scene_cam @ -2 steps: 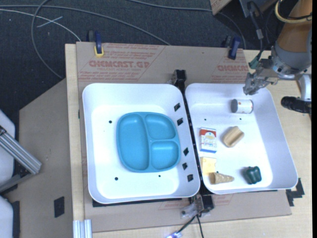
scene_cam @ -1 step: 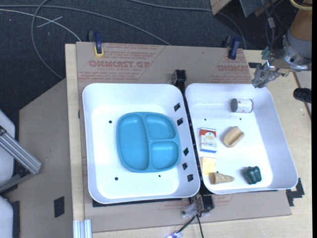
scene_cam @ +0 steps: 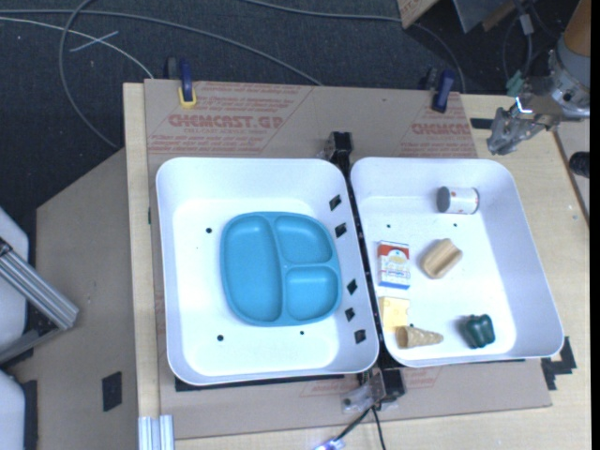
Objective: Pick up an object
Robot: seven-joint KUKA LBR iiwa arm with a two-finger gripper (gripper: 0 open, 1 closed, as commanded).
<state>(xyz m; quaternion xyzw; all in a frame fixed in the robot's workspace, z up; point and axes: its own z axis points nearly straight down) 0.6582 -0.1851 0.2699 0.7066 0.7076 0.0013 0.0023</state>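
Dark carpet floor [scene_cam: 75,101] w/ loose cables [scene_cam: 94,36], cardboard-topped bench [scene_cam: 234,106]

Bright, even overhead light; soft focus throughout.

Both white bins [scene_cam: 183,279] read close to blown out, their walls glaring most along the left bin's near rim, while the floor beyond the bench stays dark. Shadows are faint and short: a thin one hugs the blue tray [scene_cam: 279,268], small ones sit under the items in the right bin [scene_cam: 534,279]. Fine detail is smeared (the print on the small box [scene_cam: 394,263] is unreadable). The gripper [scene_cam: 511,129] looks blurred at the edge.
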